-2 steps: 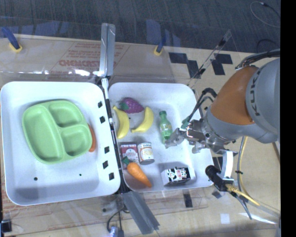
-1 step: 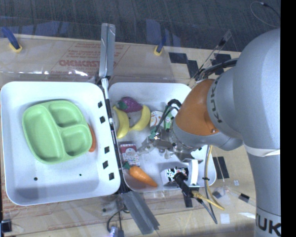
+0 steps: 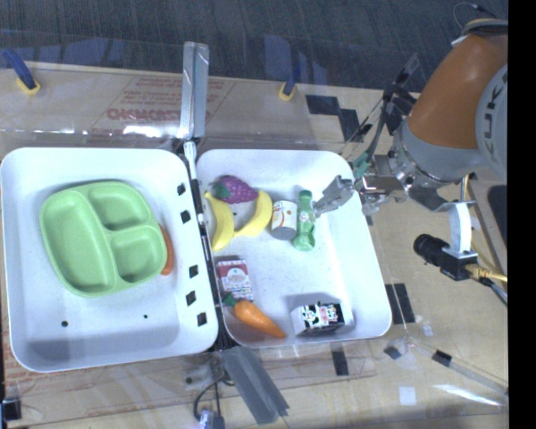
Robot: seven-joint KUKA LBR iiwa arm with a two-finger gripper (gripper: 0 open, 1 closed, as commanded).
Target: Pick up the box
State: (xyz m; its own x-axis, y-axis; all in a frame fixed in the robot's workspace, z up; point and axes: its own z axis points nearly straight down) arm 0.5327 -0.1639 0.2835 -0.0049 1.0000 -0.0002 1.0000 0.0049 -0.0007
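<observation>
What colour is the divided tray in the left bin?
Light green; the tray shows best in the camera view, lying in the white left bin.

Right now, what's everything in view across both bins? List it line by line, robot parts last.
bins: 2, white, side by side on the bench
tray: 1, green, three compartments, in the left bin
banana: 1, yellow, right bin, upper left
grapes: 1 bunch, purple, right bin, above the banana
can: 1, pale, right bin, right of the banana
bottle: 1, green, right bin, beside the can
box: 1, red, right bin, along the left wall
carrot: 1, orange, right bin, near corner
carton: 1, black and white, right bin, near edge
arm: 1, grey with orange band, from the right
gripper: 1, grey, over the right bin near the bottle
</observation>
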